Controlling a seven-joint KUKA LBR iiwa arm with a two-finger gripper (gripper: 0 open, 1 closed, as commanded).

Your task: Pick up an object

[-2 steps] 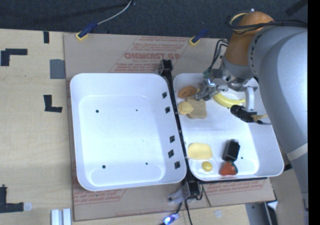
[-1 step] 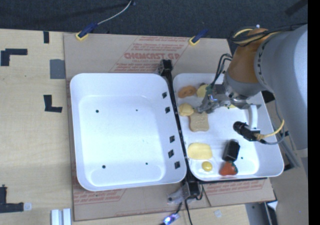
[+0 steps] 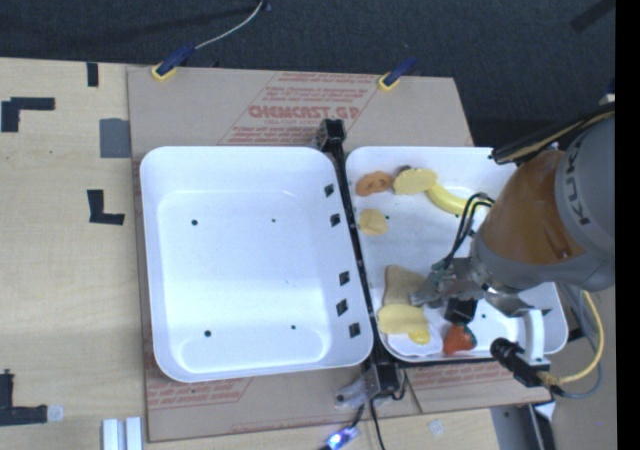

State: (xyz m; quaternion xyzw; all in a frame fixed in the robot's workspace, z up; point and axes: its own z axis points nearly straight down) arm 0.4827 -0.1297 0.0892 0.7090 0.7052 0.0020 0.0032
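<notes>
Closest to the lens is the arm (image 3: 545, 223) itself, that big grey body with the orange band, coming in over the right bin (image 3: 480, 160) and covering a good chunk of it. So I'll use the right bin as my reference for everything.

The gripper (image 3: 447, 290) is low over the bin's middle, toward the near wall. Honestly I can't tell how its claw stands; it's a dark tangle from this angle and I see nothing clearly pinched in it. My guess is it's set low there because most of the pickable stuff sits in that part.

Candidates: a tan flat piece (image 3: 400, 284) just left of the gripper, a yellow lump (image 3: 402, 319) by the bin's near-left corner, and a red-orange thing (image 3: 458, 340) against the near wall, just below the gripper. Any one of them counts as the object, and the tan piece looks nearest.

Further back there's an orange piece (image 3: 374, 182), a yellow banana-like item (image 3: 427, 186) beside it near the far wall, and a small pale yellow bit (image 3: 372, 222) along the left wall.

What could get in the way: the near-wall things are crowded, so grabbing one may nudge another, and the bin walls leave little room. The left bin (image 3: 160, 238) sits right beside it, touching along the divider.
</notes>
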